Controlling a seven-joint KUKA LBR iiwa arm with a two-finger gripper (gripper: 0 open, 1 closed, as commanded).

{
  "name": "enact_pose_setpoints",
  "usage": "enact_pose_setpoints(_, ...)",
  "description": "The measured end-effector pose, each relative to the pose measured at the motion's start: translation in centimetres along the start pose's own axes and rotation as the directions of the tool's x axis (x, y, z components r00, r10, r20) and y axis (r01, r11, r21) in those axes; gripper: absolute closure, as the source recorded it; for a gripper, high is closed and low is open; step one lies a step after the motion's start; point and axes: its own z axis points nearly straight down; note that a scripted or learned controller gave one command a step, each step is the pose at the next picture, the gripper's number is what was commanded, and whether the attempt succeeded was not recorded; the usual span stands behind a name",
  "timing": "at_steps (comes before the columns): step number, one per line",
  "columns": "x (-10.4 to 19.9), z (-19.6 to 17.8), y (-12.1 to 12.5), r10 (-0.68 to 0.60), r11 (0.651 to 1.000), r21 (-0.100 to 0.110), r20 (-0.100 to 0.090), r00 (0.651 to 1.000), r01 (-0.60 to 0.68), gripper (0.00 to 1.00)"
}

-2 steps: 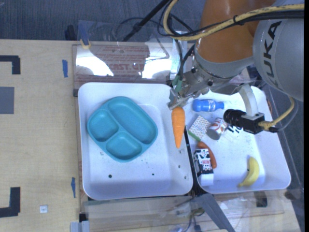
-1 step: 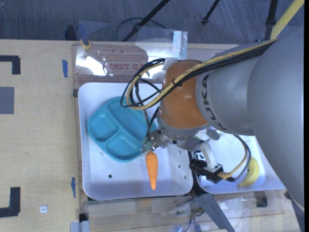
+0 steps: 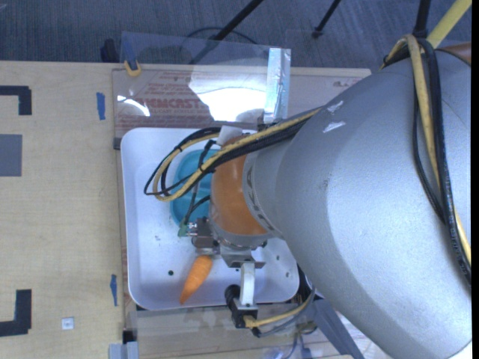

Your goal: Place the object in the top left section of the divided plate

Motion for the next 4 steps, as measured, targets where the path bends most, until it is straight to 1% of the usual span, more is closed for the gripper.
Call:
enact_pose_setpoints(1,-0.2,0.1,1.4,0.049,0.999,0.016,-0.002,0.999,-0.049,1.00)
enact_pose_setpoints(2,0.6,-3.6,3.8,0.081,0.993,0.084,0.027,0.996,-0.083,1.00)
enact_pose_setpoints(3,-6.6,0.0,0.4,-0.029,1.000,0.002,0.001,1.000,0.029,1.00)
enact_pose_setpoints(4,-15.7,-6.9,2.2,0.091,0.995,-0.031,0.024,0.996,-0.090,1.00)
